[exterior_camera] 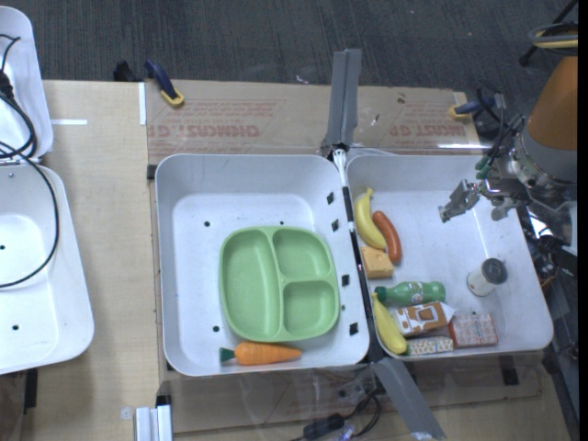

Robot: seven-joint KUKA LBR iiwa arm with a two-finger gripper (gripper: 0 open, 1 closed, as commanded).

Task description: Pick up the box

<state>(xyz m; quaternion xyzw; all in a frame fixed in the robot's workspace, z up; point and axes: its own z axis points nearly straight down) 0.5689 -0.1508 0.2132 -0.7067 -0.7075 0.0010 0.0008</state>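
Gripper [470, 197] hangs over the right bin [432, 177] near its far right corner, holding nothing; whether it is spread or closed I cannot tell. From it, the orange-and-white box [424, 319] lies toward 7 o'clock, well apart, near the front wall, long axis running 3 to 9, touching the green bottle [411, 293].

Dark grey carpet [230, 21] covers the floor beyond the pale wooden surface [110, 209]. A flattened cardboard sheet [276, 122] with red lettering lies on that surface, pinned by a blue-and-yellow clamp [163, 83] at its far left corner and another clamp [467, 108] at its far right corner. Left of the cardboard, black cables [23, 145] loop over white moulded shapes [37, 274].
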